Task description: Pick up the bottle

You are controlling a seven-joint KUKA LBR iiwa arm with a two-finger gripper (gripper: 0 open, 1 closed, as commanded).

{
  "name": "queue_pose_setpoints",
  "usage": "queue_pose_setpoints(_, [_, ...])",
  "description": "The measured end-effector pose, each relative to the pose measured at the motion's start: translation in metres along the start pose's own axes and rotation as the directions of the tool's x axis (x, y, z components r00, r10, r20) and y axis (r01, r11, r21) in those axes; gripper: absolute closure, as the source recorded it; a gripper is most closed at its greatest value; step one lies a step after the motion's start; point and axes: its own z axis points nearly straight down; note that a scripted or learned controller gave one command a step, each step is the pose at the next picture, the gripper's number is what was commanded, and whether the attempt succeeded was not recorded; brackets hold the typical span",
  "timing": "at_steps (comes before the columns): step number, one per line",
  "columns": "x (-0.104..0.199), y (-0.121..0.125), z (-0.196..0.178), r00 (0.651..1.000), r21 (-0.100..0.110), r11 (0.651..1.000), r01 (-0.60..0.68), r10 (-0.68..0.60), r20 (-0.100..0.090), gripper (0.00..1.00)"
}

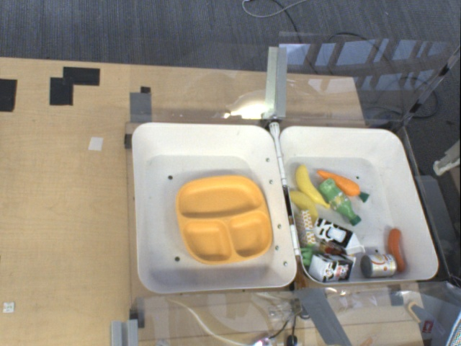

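Pale wood covers the table (65,215), which carries a few black square marks (72,83) towards its far left corner. Further right stands the left white bin (148,193), and in it lies a yellow-orange divided tray (223,218), flat on the bin floor, with one long compartment at the back and two smaller ones at the front.

Touching this bin along a shared edge is the right white bin (403,164), where the small things are gathered on its left and front sides. Two yellow bananas (308,186) lie nearest the dividing edge. Just beside them, to the right, lies the green bottle (337,197), on its side and slanted, its darker end pointing towards the front right of the bin. An orange carrot (340,183) lies close behind the bottle, its green tip reaching past the bottle's right side; whether the two touch cannot be told.

In front of the bottle is a black-and-white carton (333,233), and in front of that a second black-and-white pack (331,269) near the bin's front wall, with something dark and brownish between them that is too small to make out. To the right of the pack lies a silver can (378,265) on its side, and just beyond it a red-orange sausage shape (394,244) near the right wall.

The bottle lies free in the bin.
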Motion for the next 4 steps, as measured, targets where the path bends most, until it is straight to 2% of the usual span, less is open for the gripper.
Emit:
queue_pose_setpoints(1, [0.002,-0.007,-0.016,0.995,-0.002,0.995,-0.103,0.103,0.001,0.0])
queue_pose_setpoints(2, [0.002,-0.007,-0.003,0.93,-0.001,0.93,-0.368,0.368,0.0,0.0])
queue_pose_setpoints(3, [0.005,-0.007,-0.033,0.897,-0.001,0.897,-0.441,0.441,0.0,0.0])
queue_pose_setpoints(4, [0.009,-0.005,-0.033,0.738,0.0,0.738,-0.674,0.674,-0.001,0.0])
